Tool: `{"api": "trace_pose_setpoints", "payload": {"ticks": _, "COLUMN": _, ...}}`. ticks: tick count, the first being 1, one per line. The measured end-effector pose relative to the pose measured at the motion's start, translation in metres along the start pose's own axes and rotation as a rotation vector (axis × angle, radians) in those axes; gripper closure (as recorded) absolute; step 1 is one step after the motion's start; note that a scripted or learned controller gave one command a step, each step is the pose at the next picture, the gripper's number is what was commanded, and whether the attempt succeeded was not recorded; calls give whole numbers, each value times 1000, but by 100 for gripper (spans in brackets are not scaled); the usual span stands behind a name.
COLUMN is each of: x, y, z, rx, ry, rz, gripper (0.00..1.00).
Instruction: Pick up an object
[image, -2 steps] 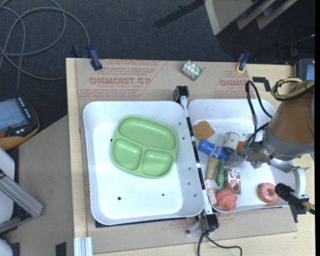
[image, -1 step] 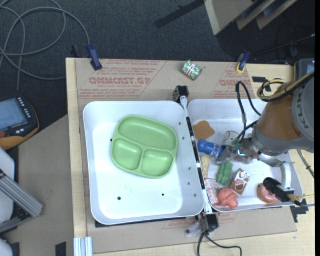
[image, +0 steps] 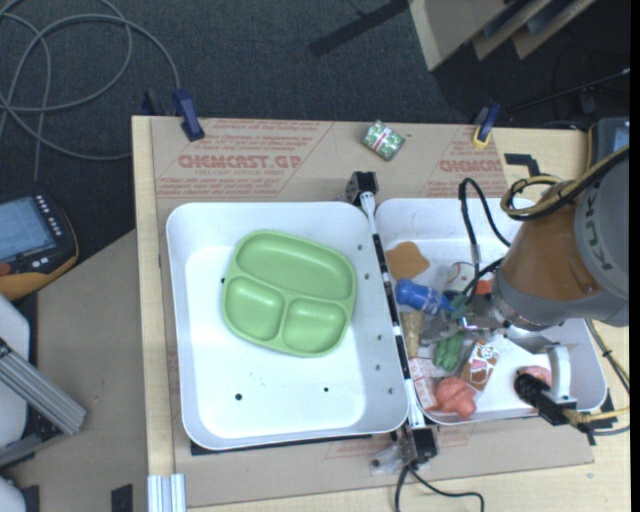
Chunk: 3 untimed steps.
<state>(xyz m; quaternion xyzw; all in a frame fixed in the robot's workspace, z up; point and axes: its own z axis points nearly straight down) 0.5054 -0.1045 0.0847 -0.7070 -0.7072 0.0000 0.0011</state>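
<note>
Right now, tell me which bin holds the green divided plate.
The left bin: the green plate lies in it alone, while the right bin holds a clutter of small items.

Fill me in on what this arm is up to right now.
The grey and orange arm reaches from the right into the right bin, its wrist low over a pile of small items, among them a blue object and a brown piece. The left bin holds a green divided plate. No grasp is visible.

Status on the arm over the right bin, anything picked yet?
Gripper down in the right bin, amid the clutter; fingers hidden. No hold seen. Blue object and red object crowd close. Green tray sits in the left bin.
</note>
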Motion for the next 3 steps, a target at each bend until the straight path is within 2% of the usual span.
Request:
{"api": "trace_pose_setpoints", "payload": {"ticks": 1, "x": 4, "y": -22, "z": 0, "rx": -1, "ry": -1, "rz": 1, "gripper": 0}}
{"api": "trace_pose_setpoints", "payload": {"ticks": 2, "x": 4, "y": -22, "z": -10, "rx": -4, "ry": -3, "rz": 2, "gripper": 100}}
{"api": "trace_pose_setpoints", "payload": {"ticks": 3, "x": 48, "y": -12, "z": -100, "rx": -3, "ry": -1, "rz": -1, "gripper": 100}}
